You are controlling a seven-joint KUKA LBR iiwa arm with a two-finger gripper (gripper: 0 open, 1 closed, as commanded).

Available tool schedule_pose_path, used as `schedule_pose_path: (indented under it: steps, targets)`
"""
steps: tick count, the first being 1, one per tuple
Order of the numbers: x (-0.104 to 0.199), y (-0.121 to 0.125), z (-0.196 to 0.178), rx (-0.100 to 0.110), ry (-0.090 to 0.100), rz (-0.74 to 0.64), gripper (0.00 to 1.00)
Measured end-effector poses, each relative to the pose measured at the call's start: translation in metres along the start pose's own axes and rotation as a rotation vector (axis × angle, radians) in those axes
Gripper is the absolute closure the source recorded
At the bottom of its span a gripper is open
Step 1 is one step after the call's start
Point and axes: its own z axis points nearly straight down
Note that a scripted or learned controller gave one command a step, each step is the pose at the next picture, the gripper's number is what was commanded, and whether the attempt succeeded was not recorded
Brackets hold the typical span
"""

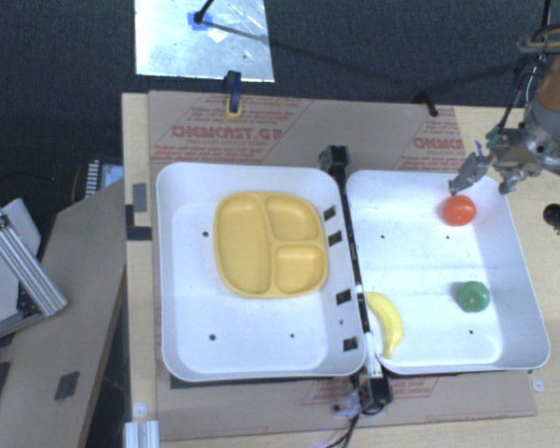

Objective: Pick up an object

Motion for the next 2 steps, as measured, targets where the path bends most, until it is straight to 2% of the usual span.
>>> schedule_pose_path:
  steps: [1, 2]
  targets:
    - [0.001, 0.002, -0.009, -0.013, -0.003, -0.003, 0.0]
    - [0.003, 0.01, 0.035, -0.011, -0.002, -0.006, 0.0]
